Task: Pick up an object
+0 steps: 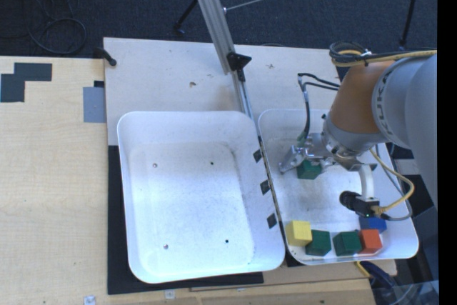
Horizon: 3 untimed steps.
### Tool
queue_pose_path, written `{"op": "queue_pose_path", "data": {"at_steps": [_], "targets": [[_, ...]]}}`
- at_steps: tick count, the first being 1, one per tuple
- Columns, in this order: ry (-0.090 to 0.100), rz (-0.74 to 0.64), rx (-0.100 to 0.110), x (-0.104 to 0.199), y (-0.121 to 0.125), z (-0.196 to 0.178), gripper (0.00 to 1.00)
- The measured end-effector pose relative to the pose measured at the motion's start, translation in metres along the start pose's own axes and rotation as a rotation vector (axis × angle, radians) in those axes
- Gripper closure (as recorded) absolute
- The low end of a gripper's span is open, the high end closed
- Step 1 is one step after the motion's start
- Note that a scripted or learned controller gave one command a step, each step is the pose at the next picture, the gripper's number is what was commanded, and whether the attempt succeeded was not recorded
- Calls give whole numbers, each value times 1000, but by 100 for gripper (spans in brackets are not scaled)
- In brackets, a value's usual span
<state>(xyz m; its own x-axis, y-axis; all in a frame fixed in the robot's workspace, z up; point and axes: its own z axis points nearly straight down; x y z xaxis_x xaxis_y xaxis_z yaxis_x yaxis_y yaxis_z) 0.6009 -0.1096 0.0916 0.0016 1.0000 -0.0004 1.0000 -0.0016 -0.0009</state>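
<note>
My gripper point(308, 159) hangs over the upper middle of the right bin point(285, 126), under the grey and orange wrist. A small green block point(309, 170) sits between its silver fingers point(288, 162), and the gripper is shut on it. Along the near edge of the same bin lie a yellow block point(300, 231), a dark green block point(319, 242), another green block point(348, 243), an orange block point(370, 241) and a blue block point(372, 223).
The left bin point(143, 126) lies beside the right one, sharing a rim with black clips point(265, 186). A slanted aluminium rail point(214, 14) rises behind the bins. Cables and a black connector point(355, 201) hang from the arm over the right bin.
</note>
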Motion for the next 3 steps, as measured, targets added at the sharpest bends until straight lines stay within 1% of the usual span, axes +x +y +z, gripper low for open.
{"op": "queue_pose_path", "data": {"at_steps": [1,2,3], "targets": [[2,10,1,-3,0,-10,100],[3,-7,-6,70,16,-103,100],[3,-9,-3,151,22,-147,100]]}}
